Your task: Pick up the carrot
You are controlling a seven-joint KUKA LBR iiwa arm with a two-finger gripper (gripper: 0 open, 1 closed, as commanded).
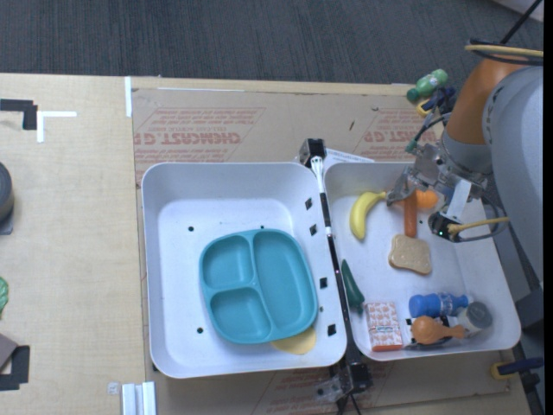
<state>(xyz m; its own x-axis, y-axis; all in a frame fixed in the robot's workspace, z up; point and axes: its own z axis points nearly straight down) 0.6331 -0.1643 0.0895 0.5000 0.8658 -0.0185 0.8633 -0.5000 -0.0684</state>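
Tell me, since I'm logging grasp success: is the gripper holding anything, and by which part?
It cannot be told. The two-finger gripper sits at the upper end of the orange carrot in the right white bin, but the contact is hidden.

Robot lab (bench (69,258)), white bins (164,232)

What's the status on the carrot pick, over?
Gripper down in right white bin, at top of orange carrot. Hold unconfirmed. Yellow banana left of carrot, toast slice just below it.

Wooden bench (69,258) — cardboard sheet (225,132), two white bins (164,232)
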